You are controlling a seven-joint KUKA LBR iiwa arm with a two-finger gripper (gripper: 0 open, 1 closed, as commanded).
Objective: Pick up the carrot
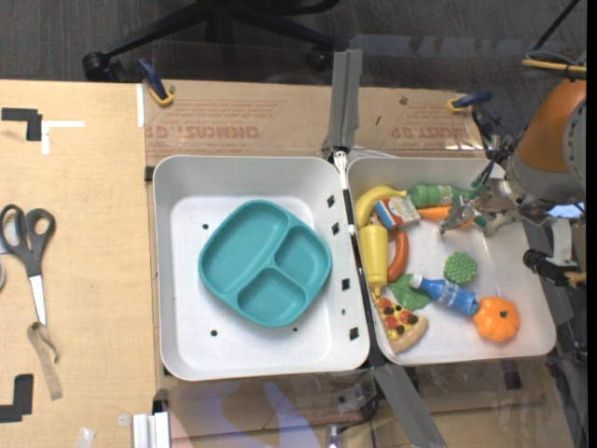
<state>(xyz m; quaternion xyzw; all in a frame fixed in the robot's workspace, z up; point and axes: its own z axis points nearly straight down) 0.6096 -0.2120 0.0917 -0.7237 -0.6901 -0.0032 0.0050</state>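
Pizza (403,322) lies lowest in the right bin (536,343); in the upper right, the carrot (432,213) lies level, just left of the hand (464,218), whose fingers I cannot tell apart

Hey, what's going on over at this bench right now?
A grey robot arm reaches into the right bin, which holds a heap of toy food. Its end effector is down at the orange carrot, near a green bottle and a banana. Whether it grips the carrot is unclear. The left bin holds a teal divided plate.
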